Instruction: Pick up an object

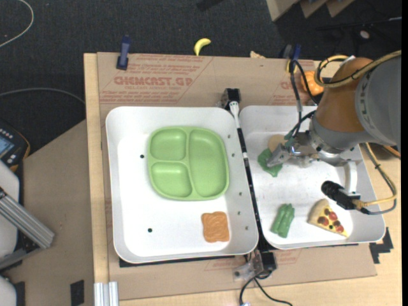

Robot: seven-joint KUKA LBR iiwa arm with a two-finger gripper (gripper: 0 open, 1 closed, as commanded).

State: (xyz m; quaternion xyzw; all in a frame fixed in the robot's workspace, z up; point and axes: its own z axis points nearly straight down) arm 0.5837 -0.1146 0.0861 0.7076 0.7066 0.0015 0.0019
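2 white bins sit side by side on the bench. The left bin (121,171) holds a green 3-section plate (189,162) near its centre and a tan waffle (215,226) by its front right corner. In the right bin (363,234), the gripper (280,159) reaches toward the left edge, its tip meeting a green piece (268,160); the wrist hides the contact, so I cannot tell whether anything is pinched. A second green piece (282,220) and a pizza slice (329,218) lie along the front edge.
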